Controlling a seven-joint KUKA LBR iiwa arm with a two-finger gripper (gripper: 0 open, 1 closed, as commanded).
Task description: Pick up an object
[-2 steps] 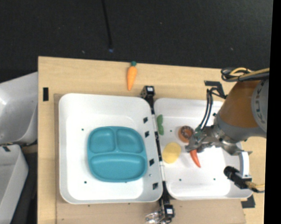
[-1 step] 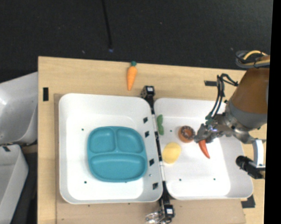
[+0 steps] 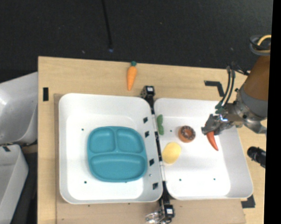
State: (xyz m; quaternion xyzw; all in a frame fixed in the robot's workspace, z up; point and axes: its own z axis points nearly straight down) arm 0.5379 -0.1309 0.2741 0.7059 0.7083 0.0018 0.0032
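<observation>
As claw (image 3: 214, 129) hangs over right bin (image 3: 221, 180) — red pepper (image 3: 213, 140) pinched between fingers.

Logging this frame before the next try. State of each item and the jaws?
gripper: over right bin, jaws shut on red chili
red chili: tilted, tip down, in the jaws
donut: flat in right bin
yellow lemon: resting in right bin
green piece: by the divider
blue plate: flat in left bin
carrot: on bench, outside bins
</observation>
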